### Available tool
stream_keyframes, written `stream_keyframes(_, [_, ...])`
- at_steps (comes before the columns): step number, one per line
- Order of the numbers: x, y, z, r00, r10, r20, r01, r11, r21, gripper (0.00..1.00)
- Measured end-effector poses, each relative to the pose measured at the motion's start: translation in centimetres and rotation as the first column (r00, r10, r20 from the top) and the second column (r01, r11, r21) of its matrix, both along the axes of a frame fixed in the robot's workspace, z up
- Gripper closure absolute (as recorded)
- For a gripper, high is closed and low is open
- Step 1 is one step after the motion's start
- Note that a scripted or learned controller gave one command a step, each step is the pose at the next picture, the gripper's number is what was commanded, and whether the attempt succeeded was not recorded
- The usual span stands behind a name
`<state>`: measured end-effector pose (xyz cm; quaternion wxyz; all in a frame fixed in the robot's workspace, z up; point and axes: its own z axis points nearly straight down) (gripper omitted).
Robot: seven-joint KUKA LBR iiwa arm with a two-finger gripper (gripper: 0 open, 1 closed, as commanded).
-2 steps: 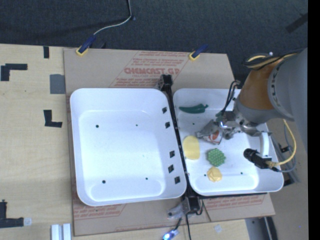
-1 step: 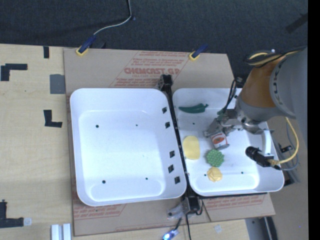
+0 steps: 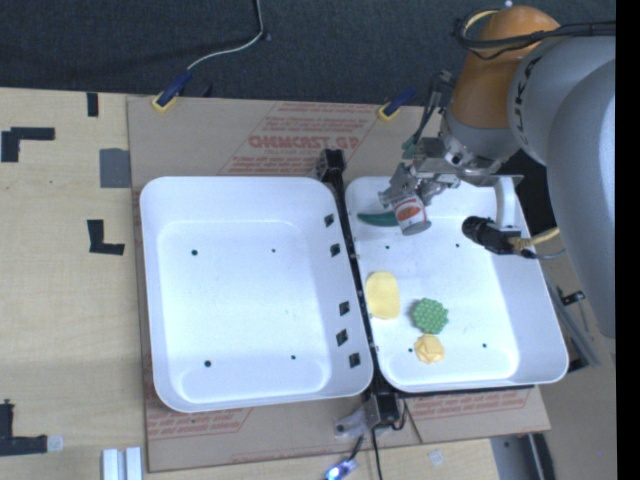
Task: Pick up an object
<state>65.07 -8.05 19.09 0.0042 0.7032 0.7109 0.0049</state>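
My gripper (image 3: 408,196) hangs over the far left part of the right bin (image 3: 500,298). A small red and white can (image 3: 411,214) sits tilted between its fingers, and the gripper is shut on it. Just left of the can a flat teal piece (image 3: 377,219) lies on the bin floor. Nearer the front of the same bin lie a pale yellow oval (image 3: 382,295), a green knobbly piece (image 3: 430,315) and a small yellow lump (image 3: 429,349).
The left bin (image 3: 240,288) stands beside the right one, with a black divider rail (image 3: 345,268) between them. A black fitting with a cable (image 3: 490,235) juts from the arm over the right bin's far side. Both bins rest on a cardboard sheet (image 3: 280,138).
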Motion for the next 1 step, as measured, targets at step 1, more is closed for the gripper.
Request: stream_keyframes(1, [1.03, 5.94, 1.33, 1.000, -0.003, -0.011, 0.003, 1.000, 0.002, 1.00])
